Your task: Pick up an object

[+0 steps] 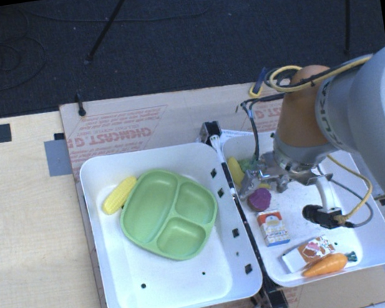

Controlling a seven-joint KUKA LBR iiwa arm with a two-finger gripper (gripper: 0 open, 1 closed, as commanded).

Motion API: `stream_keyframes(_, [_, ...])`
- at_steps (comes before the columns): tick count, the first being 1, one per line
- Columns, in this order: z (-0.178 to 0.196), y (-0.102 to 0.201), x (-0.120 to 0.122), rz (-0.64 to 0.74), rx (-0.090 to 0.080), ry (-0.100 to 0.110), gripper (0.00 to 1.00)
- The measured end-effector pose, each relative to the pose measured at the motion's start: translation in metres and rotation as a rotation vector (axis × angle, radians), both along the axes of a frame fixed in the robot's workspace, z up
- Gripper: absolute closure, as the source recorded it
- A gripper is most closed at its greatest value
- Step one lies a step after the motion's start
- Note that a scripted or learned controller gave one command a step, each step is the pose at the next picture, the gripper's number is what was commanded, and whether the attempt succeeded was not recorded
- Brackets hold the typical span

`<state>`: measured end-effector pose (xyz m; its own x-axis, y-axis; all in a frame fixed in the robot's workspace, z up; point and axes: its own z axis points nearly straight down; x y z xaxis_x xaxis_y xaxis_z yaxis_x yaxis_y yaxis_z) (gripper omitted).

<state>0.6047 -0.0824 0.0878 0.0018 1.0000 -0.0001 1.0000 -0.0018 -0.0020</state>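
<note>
My gripper [265,178] hangs low over the upper left part of the right bin [380,243], below the orange-banded wrist. A small purple object [260,198] lies just in front of the gripper, close to or touching it. Beside the gripper, a yellow item [235,170] rests against the bin's left wall. A red and white carton [273,227] lies nearer the front. An orange carrot [324,265] and a white packet [308,251] sit at the front edge.
The left bin [127,290] holds a green divided plate [169,213] and a yellow corn cob [118,195] at its upper left. A black cable end [322,216] hangs from the arm over the right bin. Cardboard lies under both bins.
</note>
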Motion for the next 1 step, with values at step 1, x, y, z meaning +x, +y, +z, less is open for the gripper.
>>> stream_keyframes(1, [-0.0010, -0.0020, 0.0367, -0.001, 0.001, 0.011, 0.00])
